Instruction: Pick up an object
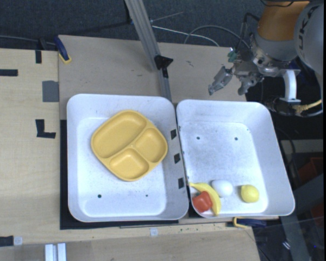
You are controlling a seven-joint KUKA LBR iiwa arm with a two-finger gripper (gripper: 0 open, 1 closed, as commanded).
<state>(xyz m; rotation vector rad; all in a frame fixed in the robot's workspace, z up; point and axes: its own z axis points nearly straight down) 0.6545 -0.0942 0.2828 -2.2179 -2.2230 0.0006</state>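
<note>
Left bin (81,145): yellow divided plate (129,144). Right bin (271,145), near edge: banana (212,193), red piece (202,202), white egg (223,187), lemon (249,193). Above far right rim: gripper (233,84), fingers spread, empty, arm angled in from right.

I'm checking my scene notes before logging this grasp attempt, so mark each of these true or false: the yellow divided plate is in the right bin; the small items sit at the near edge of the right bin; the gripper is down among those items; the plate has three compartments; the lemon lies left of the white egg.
1. The yellow divided plate is in the right bin. False: it lies in the left bin.
2. The small items sit at the near edge of the right bin. True.
3. The gripper is down among those items. False: it is beyond the right bin's far edge.
4. The plate has three compartments. True.
5. The lemon lies left of the white egg. False: it lies to its right.
</note>
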